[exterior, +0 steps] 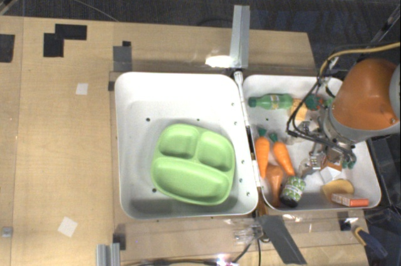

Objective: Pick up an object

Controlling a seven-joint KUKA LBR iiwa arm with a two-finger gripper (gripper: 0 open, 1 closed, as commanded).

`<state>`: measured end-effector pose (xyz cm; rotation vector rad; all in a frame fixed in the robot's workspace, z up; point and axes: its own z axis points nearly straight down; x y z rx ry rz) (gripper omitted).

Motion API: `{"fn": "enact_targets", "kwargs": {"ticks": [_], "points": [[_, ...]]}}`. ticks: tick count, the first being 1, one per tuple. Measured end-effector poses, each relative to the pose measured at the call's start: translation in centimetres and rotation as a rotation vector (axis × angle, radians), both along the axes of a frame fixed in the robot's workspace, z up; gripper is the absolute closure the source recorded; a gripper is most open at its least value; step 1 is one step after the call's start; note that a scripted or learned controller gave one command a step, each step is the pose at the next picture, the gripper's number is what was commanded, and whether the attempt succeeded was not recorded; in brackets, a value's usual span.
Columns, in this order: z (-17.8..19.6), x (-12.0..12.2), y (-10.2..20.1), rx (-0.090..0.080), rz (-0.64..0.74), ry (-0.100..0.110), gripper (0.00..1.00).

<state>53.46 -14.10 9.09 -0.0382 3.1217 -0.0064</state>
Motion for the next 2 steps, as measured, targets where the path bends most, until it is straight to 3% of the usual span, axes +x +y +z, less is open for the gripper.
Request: {"fn": "enact_targets", "kwargs": {"ticks": [1, 2], "points": [[0.1, -2.2, 4.7, -0.005, 0.2, -0.004, 0.0], [0.1, -1.0, 3.2, -0.013, 0.671, -0.004, 0.0]]}}
